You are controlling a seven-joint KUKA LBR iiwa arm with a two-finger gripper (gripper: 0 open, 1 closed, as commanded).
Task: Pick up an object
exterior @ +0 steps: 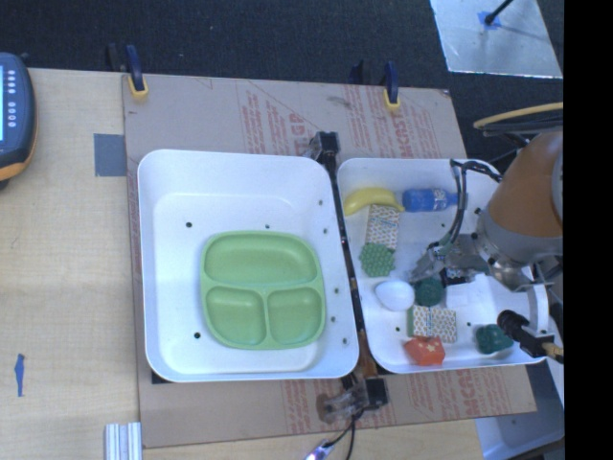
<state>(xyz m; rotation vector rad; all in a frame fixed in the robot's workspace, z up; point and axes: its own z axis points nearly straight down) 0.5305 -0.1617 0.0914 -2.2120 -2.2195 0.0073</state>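
Note:
The right bin [450, 172] holds several small objects. A yellow banana [372, 199] and a blue bottle [427, 199] lie at its far side. Below them are a patterned box [383, 226], a green textured piece [376, 258] and a white ball [393, 294]. A dark green object [429, 291] sits just under my gripper [439, 264], which hangs low over the bin's middle. Nearer the front are a patterned block [434, 323], a red object [425, 352] and a teal object [492, 338]. I cannot make out whether anything is held.
The left bin [163, 257] holds a green divided plate [261, 288]. The arm's grey wrist and orange band [525, 199] cover the right bin's right side. Clamps [137, 82] pin the cardboard sheet at the back. A blue device [13, 113] lies at the far left.

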